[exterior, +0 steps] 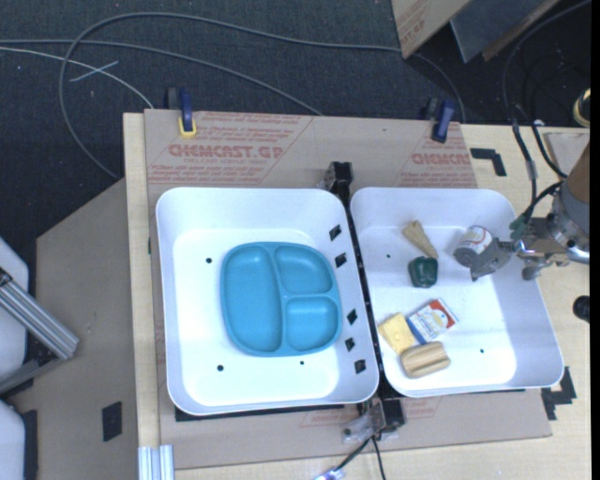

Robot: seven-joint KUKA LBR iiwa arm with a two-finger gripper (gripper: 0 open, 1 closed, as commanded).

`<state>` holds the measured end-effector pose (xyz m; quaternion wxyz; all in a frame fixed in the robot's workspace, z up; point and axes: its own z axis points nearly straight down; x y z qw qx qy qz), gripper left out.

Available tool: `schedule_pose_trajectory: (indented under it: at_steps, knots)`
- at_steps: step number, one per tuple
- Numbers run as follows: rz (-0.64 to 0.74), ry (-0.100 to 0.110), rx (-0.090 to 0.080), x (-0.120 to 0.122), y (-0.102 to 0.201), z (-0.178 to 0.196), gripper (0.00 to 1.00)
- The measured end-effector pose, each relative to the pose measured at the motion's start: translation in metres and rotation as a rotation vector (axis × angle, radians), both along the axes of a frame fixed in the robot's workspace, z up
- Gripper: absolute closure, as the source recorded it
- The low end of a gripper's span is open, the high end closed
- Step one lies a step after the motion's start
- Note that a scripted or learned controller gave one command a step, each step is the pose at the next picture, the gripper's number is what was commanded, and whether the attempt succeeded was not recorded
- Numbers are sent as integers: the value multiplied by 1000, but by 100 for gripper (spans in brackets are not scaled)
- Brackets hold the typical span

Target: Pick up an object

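Cardboard printed with red lettering covers the bench (281,141), pinned at the back edge by a blue-and-yellow clamp (187,111) on the left and a blue clamp (442,120) on the right. Around it the floor is dark carpet (281,56), with thin pale cables (103,56) looping over it, and a brown cardboard box (427,23) pokes in at the top. On the bench sit two shallow white bins side by side, touching along a black seam. The left bin (187,244) holds a blue divided plate (279,297) lying flat near its middle. The right bin (525,337) holds a scatter of small things: a tan wedge (421,240) toward the back, a dark green lump (423,272) just in front of it, a small round silvery and red object (474,238) to the right of the wedge, a white and blue packet (432,321) lower down, a yellow block (397,332) touching the packet's left side, and a tan wooden block (424,360) nearest the front rim. The arm comes in from the right, and its gripper (506,261) hangs low over the right side of the right bin, just beside the round silvery object, with two grey fingers (480,263) spread apart and nothing between them.
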<state>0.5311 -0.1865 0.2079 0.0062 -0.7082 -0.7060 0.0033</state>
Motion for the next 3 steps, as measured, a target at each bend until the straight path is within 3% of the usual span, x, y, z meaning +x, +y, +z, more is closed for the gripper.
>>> schedule_pose_trajectory:
  at_steps: [1, 3]
  knots:
    - [3, -13, -3, 3, 0, 6, 0]
    - [4, -8, -1, 18, 2, -94, 0]
